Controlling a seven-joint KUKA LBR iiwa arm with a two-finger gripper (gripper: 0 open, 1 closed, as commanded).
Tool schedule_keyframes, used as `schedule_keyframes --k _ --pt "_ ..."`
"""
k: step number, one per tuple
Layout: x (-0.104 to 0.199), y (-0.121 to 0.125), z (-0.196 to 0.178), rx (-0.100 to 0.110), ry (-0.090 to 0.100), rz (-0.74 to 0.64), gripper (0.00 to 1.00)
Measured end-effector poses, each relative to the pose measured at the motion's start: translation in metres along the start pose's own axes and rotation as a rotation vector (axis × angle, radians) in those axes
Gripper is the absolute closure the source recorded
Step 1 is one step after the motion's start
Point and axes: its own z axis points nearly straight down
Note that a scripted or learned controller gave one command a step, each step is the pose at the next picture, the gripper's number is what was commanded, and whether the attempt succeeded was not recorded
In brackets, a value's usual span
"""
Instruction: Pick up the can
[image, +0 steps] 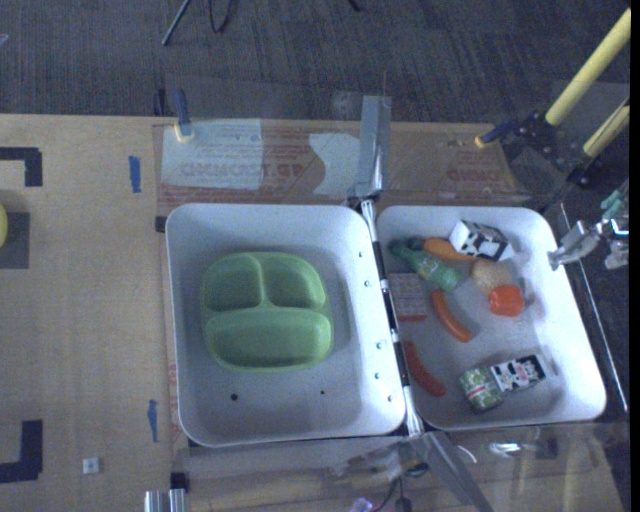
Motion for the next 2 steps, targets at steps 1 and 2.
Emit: schedule_keyframes --k 1,2 --pt "0.001 -0.070 0.106 0.004 0.001 0.361 0.00" --pt "0.055 -0.070 0.163 0.002 0.001 0.217 0.00"
